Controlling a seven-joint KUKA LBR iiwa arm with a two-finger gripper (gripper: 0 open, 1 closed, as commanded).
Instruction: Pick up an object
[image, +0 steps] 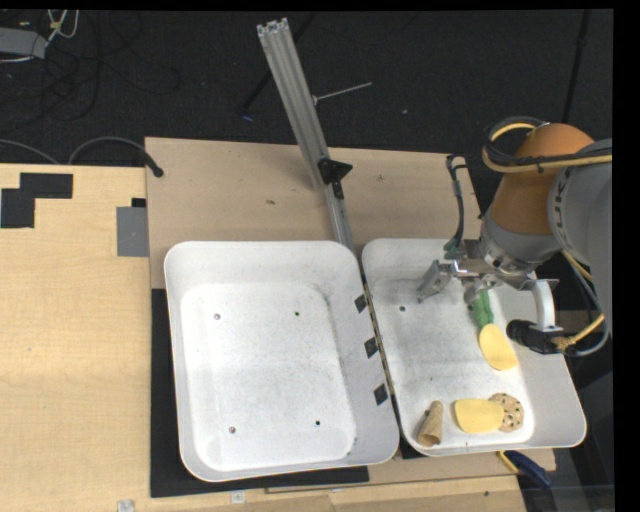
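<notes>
Scanning left to right, the right bin holds a cone, yellow pieces near its front edge; the tool hovers near the rear, spread wide, holding nothing; descend centred over the green item

Pincer low over right bin, beside green object.

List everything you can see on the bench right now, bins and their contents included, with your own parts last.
left bin: 1, white, left half of bench
right bin: 1, white, beside the left bin
green item: 1, green, right bin, under the hand
yellow piece: 1, yellow, right bin, mid right
yellow slice: 1, yellow, right bin, near edge
cookie: 1, tan with dark chips, beside the slice
cone: 1, brown, left of the slice
arm: 1, grey and orange, from the right
hand: 1, metal, over right bin
</notes>
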